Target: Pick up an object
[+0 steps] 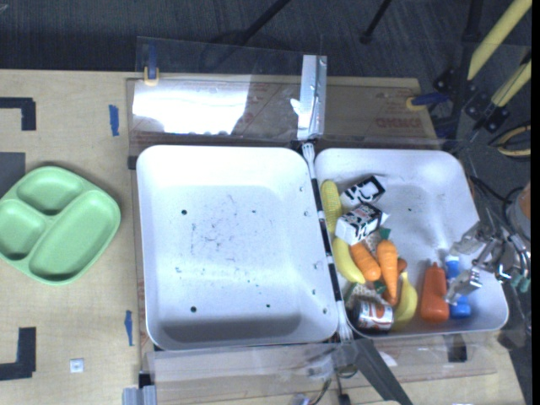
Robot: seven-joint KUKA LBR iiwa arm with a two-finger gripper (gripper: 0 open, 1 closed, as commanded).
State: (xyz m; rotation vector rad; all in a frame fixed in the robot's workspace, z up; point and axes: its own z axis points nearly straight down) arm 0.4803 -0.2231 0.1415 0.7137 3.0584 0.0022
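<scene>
The right bin (422, 175) holds a pile of objects along its left side. There are two black-and-white boxes (364, 191), yellow bananas (344, 258), orange carrots (386, 264) and a small can (373, 313). A red-orange bottle (434, 294) stands near the bin's front right, with small blue pieces (460, 309) beside it. My gripper (469, 267) reaches in from the right edge, low over the bin's right side, just right of the red-orange bottle. It is a tangle of metal parts there.
The left bin (224, 243) sits beside the right one, with a metal divider (312, 99) standing behind their shared wall. A green sectioned plate (55, 222) lies on the wooden bench at far left. Cables and stands crowd the upper right.
</scene>
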